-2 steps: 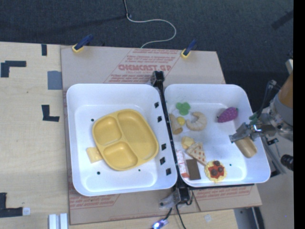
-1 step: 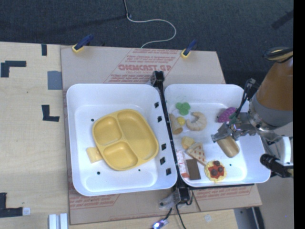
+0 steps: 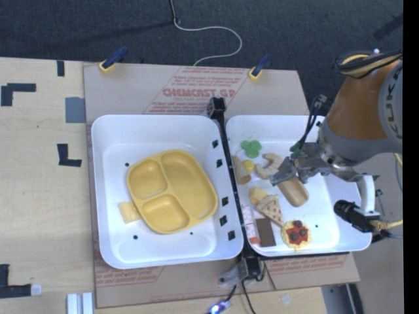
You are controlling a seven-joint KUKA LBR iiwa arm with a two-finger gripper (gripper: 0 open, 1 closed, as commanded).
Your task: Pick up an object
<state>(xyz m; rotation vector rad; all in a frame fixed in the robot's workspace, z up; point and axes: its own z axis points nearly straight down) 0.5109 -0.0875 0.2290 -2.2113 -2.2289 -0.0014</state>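
Left bin (image 3: 105, 142) holds 1 yellow tray (image 3: 171, 190). Over in the right bin (image 3: 340, 241), the gripper (image 3: 288, 175) hovers low, and a tan bread roll (image 3: 294, 191) lies just below-right of it, long axis slanting down-right. Whether it grips anything cannot be told.

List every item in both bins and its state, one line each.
yellow divided plate: flat in left bin, compartments bare
yellow block: beside plate's lower left edge
green piece: loose, right bin
pizza slice: lying flat
brown bar: lying flat
red-topped round piece: lying flat
tool: low over right bin
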